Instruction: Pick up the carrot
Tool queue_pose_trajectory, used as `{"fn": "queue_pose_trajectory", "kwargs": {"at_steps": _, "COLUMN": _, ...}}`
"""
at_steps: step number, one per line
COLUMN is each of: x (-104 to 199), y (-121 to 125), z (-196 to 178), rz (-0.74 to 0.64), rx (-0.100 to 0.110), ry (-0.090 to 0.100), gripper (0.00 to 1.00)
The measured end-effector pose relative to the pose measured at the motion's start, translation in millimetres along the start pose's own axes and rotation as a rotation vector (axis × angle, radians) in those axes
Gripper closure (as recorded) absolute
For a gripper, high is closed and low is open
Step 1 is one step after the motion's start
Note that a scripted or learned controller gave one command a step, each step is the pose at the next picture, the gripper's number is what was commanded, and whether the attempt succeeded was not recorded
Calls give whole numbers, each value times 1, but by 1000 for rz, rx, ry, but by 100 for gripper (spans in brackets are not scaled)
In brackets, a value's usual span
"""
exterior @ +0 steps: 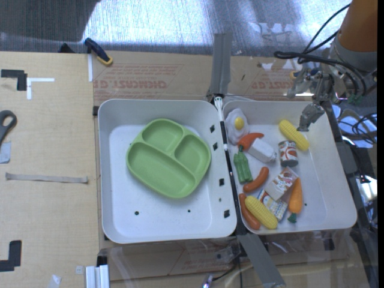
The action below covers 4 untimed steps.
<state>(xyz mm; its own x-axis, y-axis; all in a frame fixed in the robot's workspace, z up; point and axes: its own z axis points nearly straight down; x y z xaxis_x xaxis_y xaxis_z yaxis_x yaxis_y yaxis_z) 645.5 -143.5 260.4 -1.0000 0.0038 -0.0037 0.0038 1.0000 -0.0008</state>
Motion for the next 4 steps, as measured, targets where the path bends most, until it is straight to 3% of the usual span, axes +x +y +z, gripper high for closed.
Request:
{"fn": "queue_pose_trajectory", "kwargs": {"at_steps": 1, "x": 66, "y": -5, "z": 110, "rz": 97, "rx": 0, "ry": 1, "gripper": 0}}
{"fn": "queue_pose_trajectory", "kwargs": {"at_steps": 2, "x": 142, "y": -52, "z": 167, "rz": 62, "rx": 1, "ry": -2, "gripper": 0}}
{"fn": "queue_pose_trajectory", "kwargs": {"at_steps": 3, "x": 155, "y": -36, "z": 158, "rz": -214, "rx": 14, "ry": -38, "gripper": 0}}
{"fn": "queue_pose_trajectory", "kwargs": {"at_steps": 4, "x": 127, "y": -79, "z": 91, "rz": -324, "rx": 0, "ry": -4, "gripper": 0}}
